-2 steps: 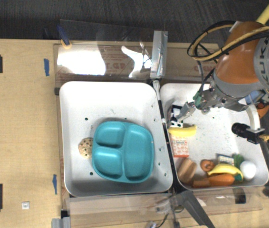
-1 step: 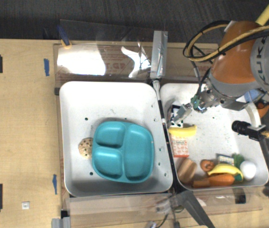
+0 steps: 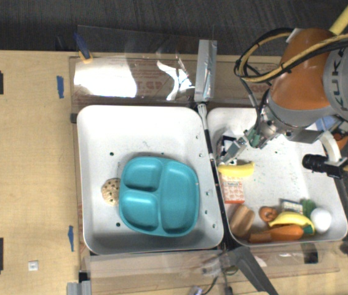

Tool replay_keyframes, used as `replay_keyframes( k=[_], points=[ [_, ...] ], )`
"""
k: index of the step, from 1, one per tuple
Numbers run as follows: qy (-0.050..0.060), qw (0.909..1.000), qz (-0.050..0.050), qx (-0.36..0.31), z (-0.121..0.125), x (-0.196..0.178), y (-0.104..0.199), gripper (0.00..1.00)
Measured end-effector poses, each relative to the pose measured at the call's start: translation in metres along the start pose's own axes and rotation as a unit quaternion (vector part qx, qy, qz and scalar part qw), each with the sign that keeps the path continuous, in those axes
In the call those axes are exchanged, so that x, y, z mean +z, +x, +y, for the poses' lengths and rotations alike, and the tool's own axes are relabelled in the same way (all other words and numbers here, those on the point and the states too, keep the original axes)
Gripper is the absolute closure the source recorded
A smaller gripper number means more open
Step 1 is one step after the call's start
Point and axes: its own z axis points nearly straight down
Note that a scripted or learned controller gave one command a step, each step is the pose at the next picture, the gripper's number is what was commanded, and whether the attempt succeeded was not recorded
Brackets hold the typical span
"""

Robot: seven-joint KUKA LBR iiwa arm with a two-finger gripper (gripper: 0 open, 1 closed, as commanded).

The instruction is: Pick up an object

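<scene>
My gripper (image 3: 230,150) hangs low at the left side of the right bin (image 3: 284,165), close to the wall between the two bins. Its fingers stand apart with nothing between them. Just below its tips lies a yellow object (image 3: 236,168), and a red and white packet (image 3: 233,192) sits beneath that. Along the bin's front edge lie a brown bun (image 3: 241,220), a small orange fruit (image 3: 267,214), a banana (image 3: 291,219), a carrot (image 3: 280,233), a white ball (image 3: 321,220) and a green item (image 3: 308,206).
The left bin (image 3: 100,134) holds a teal divided plate (image 3: 159,195) with a speckled cookie (image 3: 109,190) at its left edge. The arm's orange band (image 3: 303,72) and cables (image 3: 260,54) hang over the right bin's back. A black fitting (image 3: 321,163) juts out at the right.
</scene>
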Motion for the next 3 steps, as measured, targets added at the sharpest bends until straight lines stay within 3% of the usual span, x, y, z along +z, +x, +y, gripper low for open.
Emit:
replay_keyframes(
  k=[1,2,3],
  points=[
    [0.000,0.9976,0.000,-0.069,-0.002,0.000,0.012,0.00],
    [0.000,0.9891,0.000,-0.147,-0.023,0.000,0.024,0.00],
    [0.000,0.9913,0.001,-0.131,-0.015,0.000,0.063,0.00]
  ],
)
